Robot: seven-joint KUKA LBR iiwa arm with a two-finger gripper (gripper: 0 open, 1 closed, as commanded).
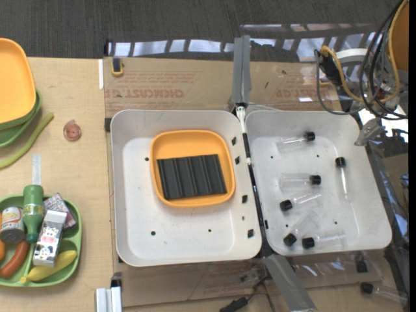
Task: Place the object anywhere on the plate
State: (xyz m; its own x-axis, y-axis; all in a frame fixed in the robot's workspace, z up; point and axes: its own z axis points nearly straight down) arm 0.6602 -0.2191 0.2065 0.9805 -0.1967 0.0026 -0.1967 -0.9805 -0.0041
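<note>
An orange plate (192, 138) lies in the upper middle of the left bin (133, 200). On the plate rests a dark grey ribbed rectangular block (192, 176), lying flat and covering most of the plate's floor. Several clear tubes with black caps are scattered in the right bin (370, 203), among them one near the back (296, 140), one by the right wall (341, 173) and one at the front (320, 241). Part of the arm's orange band (402, 41) shows at the upper right corner, above and behind the right bin.
Yellow and black cables (348, 77) hang over the right bin's back right corner. Left of the bins lie an orange dish on a green one (12, 90), a small pink item (72, 130) and a green tray of toy food (39, 239).
</note>
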